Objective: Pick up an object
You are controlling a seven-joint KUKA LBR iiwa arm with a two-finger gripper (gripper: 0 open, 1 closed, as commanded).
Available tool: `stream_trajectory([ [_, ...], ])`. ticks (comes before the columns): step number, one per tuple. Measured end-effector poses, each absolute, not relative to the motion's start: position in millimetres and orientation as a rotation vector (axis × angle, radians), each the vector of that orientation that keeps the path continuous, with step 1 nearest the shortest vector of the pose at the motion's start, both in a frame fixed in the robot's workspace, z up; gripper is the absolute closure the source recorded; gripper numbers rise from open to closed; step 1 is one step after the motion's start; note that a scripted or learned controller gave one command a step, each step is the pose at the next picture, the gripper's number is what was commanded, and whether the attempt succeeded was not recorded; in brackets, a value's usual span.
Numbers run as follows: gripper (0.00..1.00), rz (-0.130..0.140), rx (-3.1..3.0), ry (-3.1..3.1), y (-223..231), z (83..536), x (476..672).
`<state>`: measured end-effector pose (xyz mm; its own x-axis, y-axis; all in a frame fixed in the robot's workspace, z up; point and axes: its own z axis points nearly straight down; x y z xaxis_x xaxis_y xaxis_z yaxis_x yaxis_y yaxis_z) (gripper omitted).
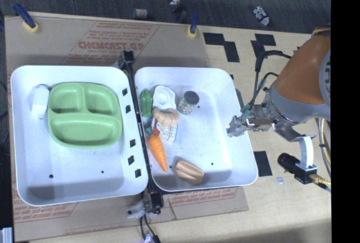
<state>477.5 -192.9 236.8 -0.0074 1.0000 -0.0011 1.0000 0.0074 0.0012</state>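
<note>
Orange plastic carrot (157,152), tapered, lying in the right shallow white bin (216,152) close against its left wall. Long axis running from upper left to lower right, thin tip toward the near edge. Just beside the tip, a tan bread-roll-shaped toy (188,171), near the bin's front wall. Above the carrot, a tight cluster: pale printed packet (167,130), beige lumpy toy (166,117), white cup-like piece (162,95), green pickle-shaped item (146,102), small grey-topped can (188,102). All crowded along the left half of that bin; right half bare.

Claw (235,126) at the bin's right rim, small metal tip pointing left over the edge. Carrot and roll lying well to the left and slightly nearer the camera from there, across the bare floor. Finger state: cannot tell, tip too small and blurred at this slant. Nothing visibly carried.

Left shallow white bin (28,180) holding a green three-compartment plastic tray (84,115) and a white cylinder (39,101) at its left side. Well apart from the claw, beyond the divider.

Likely requirement: leftward travel, then wrist turned across the carrot's diagonal rather than along it.
</note>
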Motion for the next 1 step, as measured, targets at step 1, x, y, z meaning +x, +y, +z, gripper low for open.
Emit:
stream_trajectory([
  [1,1.00,0.003,2.212,2.226,-179.4,243.2,477.9],
])
